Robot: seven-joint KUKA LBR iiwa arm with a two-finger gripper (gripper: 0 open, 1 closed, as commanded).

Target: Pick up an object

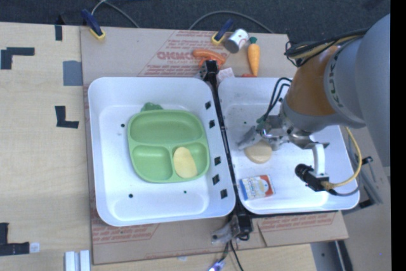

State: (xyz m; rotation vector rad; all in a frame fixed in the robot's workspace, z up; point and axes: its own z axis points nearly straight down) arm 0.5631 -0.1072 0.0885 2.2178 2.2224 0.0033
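Note:
In the right bin (330,200) lies a pale beige round piece (259,154), near the middle. My gripper (255,137) hangs just above its upper edge, reaching in from the right and very close to it or touching it. I cannot tell whether anything is held. A small red and white packet (256,187) lies flat by the bin's front wall. The left bin (108,200) holds a green divided plate (166,130) with a yellow piece (184,162) in its lower right compartment.
Behind the bins, on the cardboard, lie a toy carrot (253,58), an orange piece (210,55) and a small white cylinder (238,40). Blue and yellow clamps (93,24) grip the cardboard's back edge. The grey arm (342,85) covers the right bin's right side.

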